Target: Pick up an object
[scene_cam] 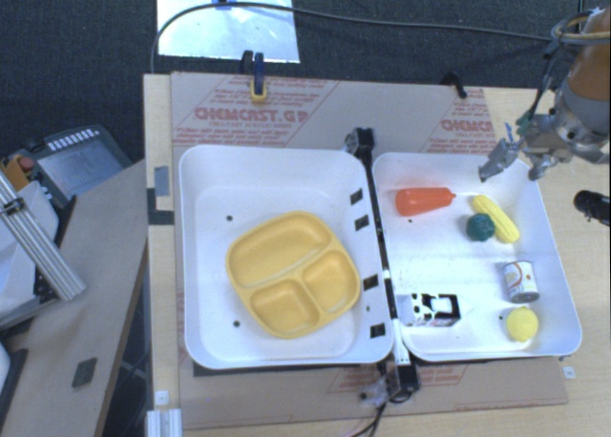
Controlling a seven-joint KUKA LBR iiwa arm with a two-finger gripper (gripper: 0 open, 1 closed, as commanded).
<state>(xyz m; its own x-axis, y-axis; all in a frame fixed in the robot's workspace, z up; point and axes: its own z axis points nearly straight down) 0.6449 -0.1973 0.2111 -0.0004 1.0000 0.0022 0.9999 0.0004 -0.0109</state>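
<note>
The right bin [558, 263] holds an orange carrot [423, 200], a yellow corn cob [495, 218], a teal ball [480, 227], a small can [518, 280], a yellow lemon [521, 323] and a black-and-white toy [435, 308]. My gripper [518, 160] hangs above the bin's far right corner, up and to the right of the corn. Its two fingers are spread apart with nothing between them.
The left bin [205, 187] bears a yellow divided plate [291, 273]. A black divider [372, 235] runs between the bins. Cardboard lies under both. A yellow clamp [258, 90] sits at the back, and a grey device [81, 163] stands at the left.
</note>
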